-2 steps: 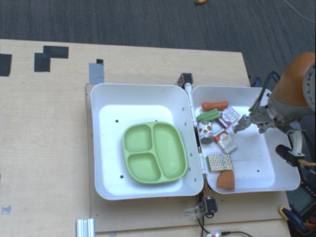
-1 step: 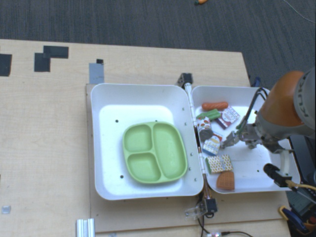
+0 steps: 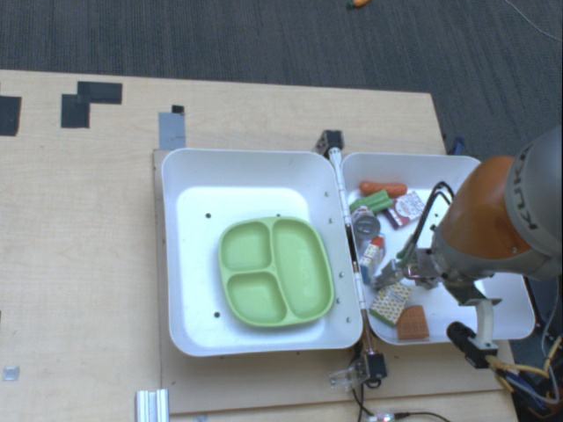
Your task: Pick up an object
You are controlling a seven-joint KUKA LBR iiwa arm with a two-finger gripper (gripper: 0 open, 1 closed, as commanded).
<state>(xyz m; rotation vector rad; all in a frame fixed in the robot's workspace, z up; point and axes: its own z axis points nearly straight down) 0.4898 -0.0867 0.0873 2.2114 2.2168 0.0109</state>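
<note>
The grey arm with its orange band (image 3: 479,214) reaches in from the right over the right bin (image 3: 519,319), and its jaws (image 3: 393,273) hang low above the clutter at that bin's left side; whether they are spread or pressed together cannot be told, since the metal parts there blur into the things beneath. The things to pick lie crowded along the left half of the right bin: an orange carrot-like piece (image 3: 383,188) near the far wall, a green stick-shaped item (image 3: 372,204) just below it, a small red and white packet (image 3: 410,207) beside that, a round grey disc (image 3: 366,227) close to the dividing wall, and a small bottle with a red and blue label (image 3: 371,255) just beside the jaws. Nearer the front wall sit a patterned square packet (image 3: 391,303) and a brown sponge-like block (image 3: 413,323), touching or nearly so. The left bin (image 3: 189,236) holds a light green divided plate (image 3: 276,272) with three compartments, lying flat. Both bins rest on the pale wooden counter (image 3: 79,262), and a small orange object (image 3: 361,0) lies well apart on the dark floor beyond it.
</note>
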